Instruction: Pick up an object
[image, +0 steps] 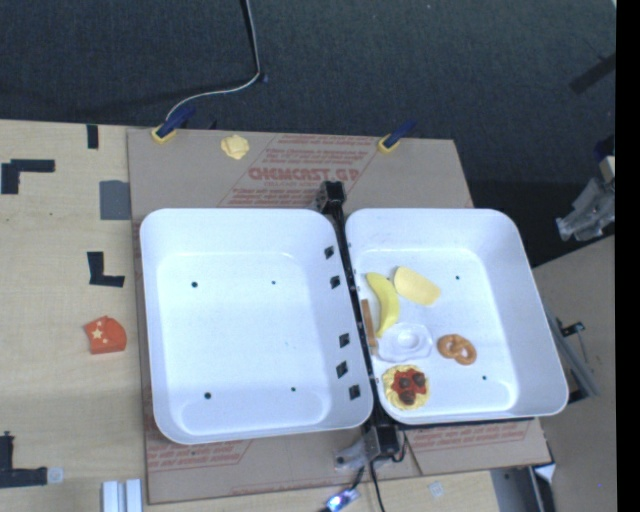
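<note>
The right bin (500, 240) holds several toy foods along its left side. A yellow banana (385, 300) lies next to a pale yellow wedge (417, 286), with a thin brown stick (367, 318) by the divider. Below them are a white fried egg (405, 342), a brown pretzel (457, 349) and a small round pizza (405, 386). A grey part that looks like my gripper (588, 212) hangs at the far right, outside the bin and well away from every object.
The left bin (160, 300) stands beside the right one on a cardboard sheet (300, 175). An orange-red toy (106, 335) lies on the bench to the left. A yellow lump (235, 147) sits on the cardboard behind the bins.
</note>
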